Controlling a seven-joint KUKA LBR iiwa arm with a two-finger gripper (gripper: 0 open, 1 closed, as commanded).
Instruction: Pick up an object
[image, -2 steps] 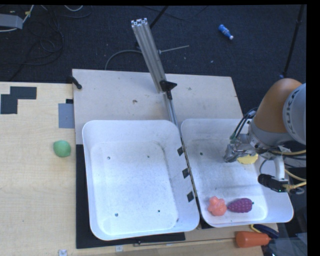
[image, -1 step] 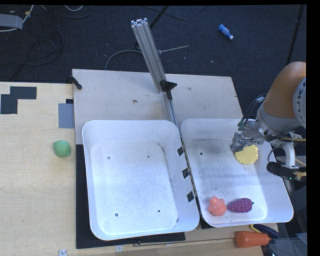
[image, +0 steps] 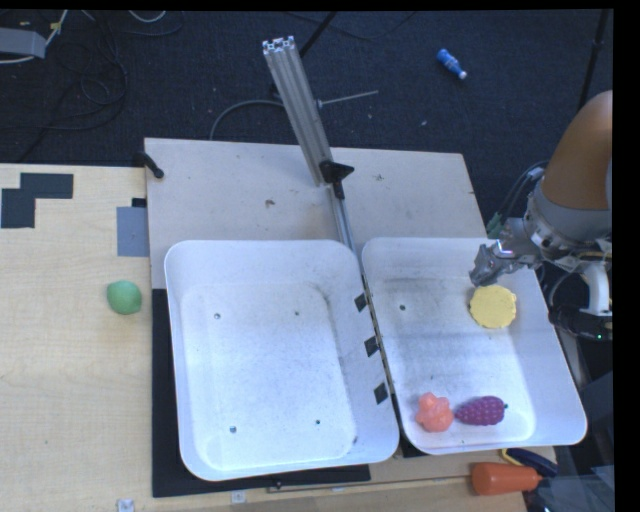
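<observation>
Green ball (image: 124, 297) sits on the wooden surface left of the bench, well apart from the left white bin (image: 200, 262), and a slanted aluminium bar (image: 303, 108) runs down toward the divide between the bins. Right white bin (image: 560, 400) holds an orange-pink toy (image: 434, 412) and a purple grape bunch (image: 481, 410) side by side near its front edge, plus a yellow round piece (image: 493, 307) toward its far right. Gripper (image: 487, 264) hangs just above the yellow piece's upper-left edge, nothing seen between its fingers, and whether they are apart or together cannot be told; an orange object (image: 505, 477) lies off the bin's front right corner
</observation>
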